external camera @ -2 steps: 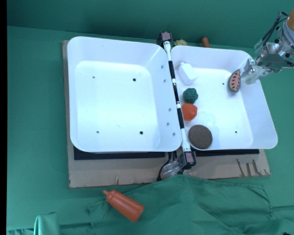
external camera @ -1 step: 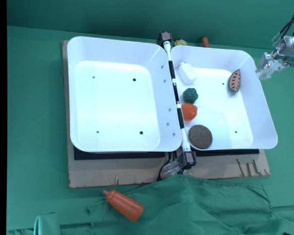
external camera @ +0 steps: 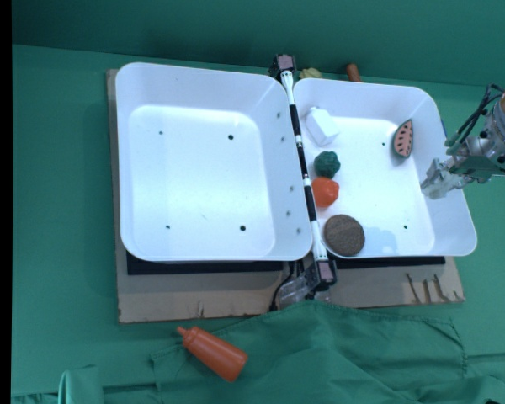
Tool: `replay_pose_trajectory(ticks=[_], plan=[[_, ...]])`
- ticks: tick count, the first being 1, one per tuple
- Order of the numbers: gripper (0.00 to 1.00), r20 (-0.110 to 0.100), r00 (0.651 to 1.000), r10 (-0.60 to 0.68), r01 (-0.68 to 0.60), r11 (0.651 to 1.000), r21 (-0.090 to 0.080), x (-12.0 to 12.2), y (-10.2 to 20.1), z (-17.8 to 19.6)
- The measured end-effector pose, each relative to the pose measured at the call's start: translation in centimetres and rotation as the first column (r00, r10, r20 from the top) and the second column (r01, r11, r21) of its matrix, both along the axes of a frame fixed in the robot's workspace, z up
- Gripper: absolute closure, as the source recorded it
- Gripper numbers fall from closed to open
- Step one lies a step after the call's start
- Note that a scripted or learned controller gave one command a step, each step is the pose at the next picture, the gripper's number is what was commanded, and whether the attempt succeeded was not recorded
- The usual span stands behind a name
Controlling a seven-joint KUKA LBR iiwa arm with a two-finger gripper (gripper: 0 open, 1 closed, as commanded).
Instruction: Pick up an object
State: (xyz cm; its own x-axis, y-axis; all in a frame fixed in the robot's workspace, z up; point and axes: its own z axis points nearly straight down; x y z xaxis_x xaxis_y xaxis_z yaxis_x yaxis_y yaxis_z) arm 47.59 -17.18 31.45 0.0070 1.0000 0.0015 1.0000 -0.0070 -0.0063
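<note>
Green cloth covers the worktop [external camera: 59, 183], and a brown cardboard sheet [external camera: 151, 297] lies on it under two white bins. At the left, the left bin [external camera: 130, 82] has only small dark dots on its floor. Below it, on the cloth near the front edge, an orange bottle [external camera: 212, 353] lies on its side, cap pointing up-left, just beside a rumpled fold of cloth [external camera: 345, 352].

Between the bins runs a black-and-white bar [external camera: 300, 154], with a dark clamp at each end.

The right bin [external camera: 454, 234] holds five things. Four sit in a loose column close to the bar: a white block [external camera: 321, 125] at the top, a dark green broccoli [external camera: 326, 163] beneath it, an orange-red piece [external camera: 324, 192] just below that and near the bin's left wall, and a brown disc [external camera: 343, 235] at the bottom. Well apart from these, a watermelon slice [external camera: 403, 138] lies near the bin's upper right wall.

Behind the right bin's far rim, on the cloth, a small orange thing [external camera: 353, 71] and a yellowish one [external camera: 310, 73] peek out.

At the far right, the pincer [external camera: 435, 181] hangs over the right bin's right rim, pointing left and down, with cables trailing behind it. It holds nothing; whether its jaws are apart or together I cannot tell. The slice is the nearest thing to it, with bare bin floor between.
</note>
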Motion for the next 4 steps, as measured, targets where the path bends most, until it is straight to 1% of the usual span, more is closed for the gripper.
replay_pose_trajectory(ticks=[1, 2, 3, 4], plan=[[1.00, 0.020, 1.000, 0.005, -0.005, 1.000, -0.006, -0.9, 0.5, 9.4], [1.00, 0.016, 1.000, 0.007, -0.007, 1.000, -0.004, 1.5, 3.1, 12.6], [1.00, 0.005, 1.000, 0.009, -0.009, 1.000, -0.001, 6.1, 7.8, 7.6], [1.00, 0.013, 1.000, -0.002, 0.002, 1.000, -0.008, 12.8, -0.2, 6.0]])
